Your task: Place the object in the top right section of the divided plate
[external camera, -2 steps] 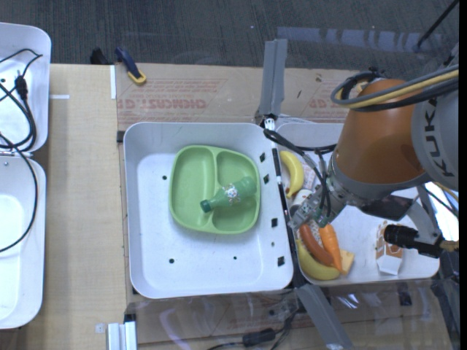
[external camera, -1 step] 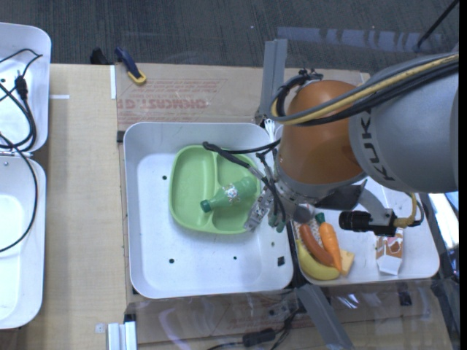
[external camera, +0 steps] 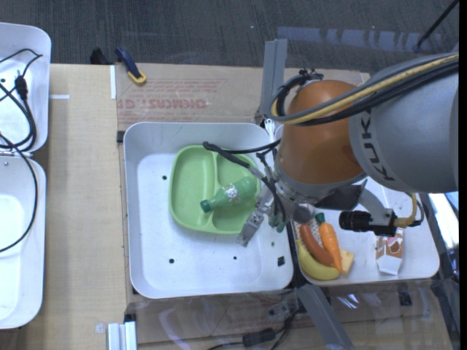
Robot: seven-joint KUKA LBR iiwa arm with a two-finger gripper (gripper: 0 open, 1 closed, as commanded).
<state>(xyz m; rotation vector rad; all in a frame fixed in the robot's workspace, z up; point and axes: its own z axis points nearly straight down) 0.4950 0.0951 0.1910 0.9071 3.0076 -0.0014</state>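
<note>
A green divided plate (external camera: 191,179) lies in the left white bin (external camera: 146,217). A small green bottle (external camera: 230,194) rests on its side on the right half of the plate, its cap pointing left. I cannot tell which section it is in. My gripper (external camera: 264,224) hangs just off the plate's lower right rim, to the right of the bottle and a little below it. It is open, with nothing between its fingers (external camera: 250,230). The arm's orange band (external camera: 321,133) hides the plate's far right edge.
The right bin (external camera: 419,268) holds a banana (external camera: 318,266), a carrot (external camera: 330,243), a red piece (external camera: 312,240) and a small carton (external camera: 390,254), partly under the arm. A blue and yellow clamp (external camera: 130,67) lies on the cardboard behind the bins. White trays with black cables (external camera: 22,93) sit at far left.
</note>
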